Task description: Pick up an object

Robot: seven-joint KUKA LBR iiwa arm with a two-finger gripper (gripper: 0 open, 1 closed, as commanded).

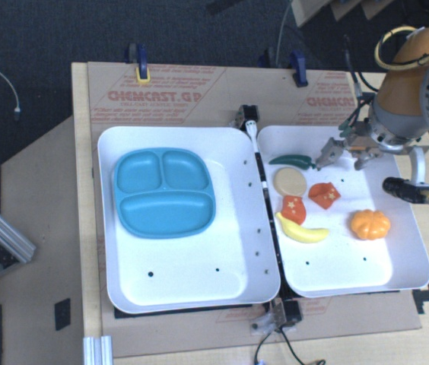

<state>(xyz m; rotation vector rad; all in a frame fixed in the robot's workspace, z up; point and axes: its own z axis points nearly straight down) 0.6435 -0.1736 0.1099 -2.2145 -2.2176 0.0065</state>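
Over the right bin (397, 276), near its far edge, the gripper (344, 154) hangs with fingers spread, holding nothing. Just beside it lie a green pepper (290, 160), beige disc (290, 181), two red pieces (323, 195), banana (303, 233) and orange pumpkin (370, 224). Left bin (184, 280) carries a blue divided plate (166, 192); brown board (93, 204) beneath, dark carpet (39, 29) around.

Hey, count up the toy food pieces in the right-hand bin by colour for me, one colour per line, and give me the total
Green: 1, the pepper
Tan: 1, the round disc
Red: 2, the tomato piece and the strawberry piece
Yellow: 1, the banana
Orange: 1, the pumpkin
Total: 6
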